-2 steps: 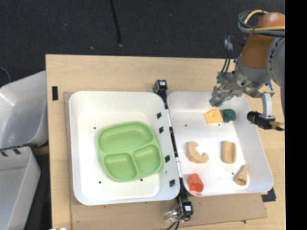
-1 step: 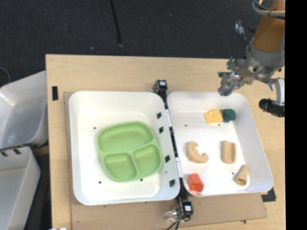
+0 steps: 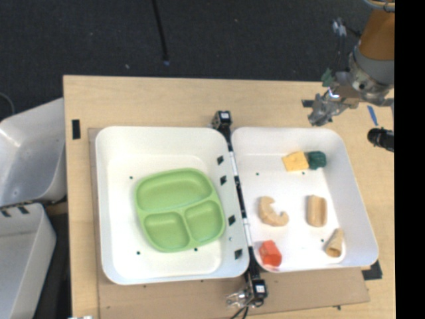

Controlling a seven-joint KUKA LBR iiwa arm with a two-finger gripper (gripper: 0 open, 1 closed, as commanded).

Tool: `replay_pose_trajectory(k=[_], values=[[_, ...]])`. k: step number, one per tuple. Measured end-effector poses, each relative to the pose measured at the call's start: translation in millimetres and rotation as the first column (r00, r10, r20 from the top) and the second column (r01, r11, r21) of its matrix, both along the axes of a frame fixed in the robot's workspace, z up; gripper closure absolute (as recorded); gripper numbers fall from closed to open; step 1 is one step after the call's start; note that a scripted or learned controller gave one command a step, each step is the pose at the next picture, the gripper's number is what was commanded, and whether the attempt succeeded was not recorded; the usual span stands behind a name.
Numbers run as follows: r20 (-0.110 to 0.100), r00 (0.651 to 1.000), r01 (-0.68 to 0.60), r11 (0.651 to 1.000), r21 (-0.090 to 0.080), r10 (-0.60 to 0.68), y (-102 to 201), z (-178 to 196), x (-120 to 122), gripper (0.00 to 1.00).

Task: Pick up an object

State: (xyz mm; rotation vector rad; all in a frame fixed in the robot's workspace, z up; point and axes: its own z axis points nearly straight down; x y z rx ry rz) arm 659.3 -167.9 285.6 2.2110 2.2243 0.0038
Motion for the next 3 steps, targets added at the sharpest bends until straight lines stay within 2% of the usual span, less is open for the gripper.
replay_pose_trajectory(k=[1,2,3], values=[[-0.005,1.000,0.001,1.000,0.002,-0.001,51,4,-6,1.00],[-0.006,1.000,0.001,1.000,0.002,-0.001,107,-13,-20,1.00],[-0.006,1.000,0.000,1.000,0.003,0.000,153,-12,-28,1.00]])
